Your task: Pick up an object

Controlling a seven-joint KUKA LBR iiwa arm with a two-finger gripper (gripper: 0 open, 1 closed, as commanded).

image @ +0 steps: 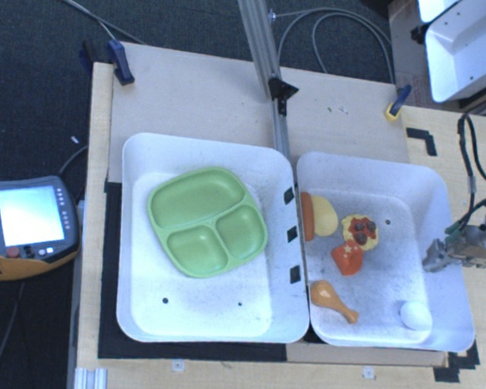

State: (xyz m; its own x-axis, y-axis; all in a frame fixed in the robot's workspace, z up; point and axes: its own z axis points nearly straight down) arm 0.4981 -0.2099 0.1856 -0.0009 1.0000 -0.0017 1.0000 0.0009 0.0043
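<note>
The right bin (416,186) holds several toy foods. An orange sausage (308,216) lies against its left wall beside a pale yellow piece (326,217). A yellow item with red spots (361,230) sits near the middle, with a red piece (348,260) just below it. Nearer the front are a tan drumstick (334,300) and a white egg (415,315). My gripper (444,252) comes in from the right and hangs over the bin's right wall, apart from all of the foods.
The left bin (132,264) holds a green divided plate (208,222). A metal pole (264,36) slants down to the gap between the bins. A teach pendant (24,225) lies on the floor at left. Blue clamps (119,60) grip the bench's back corners.
</note>
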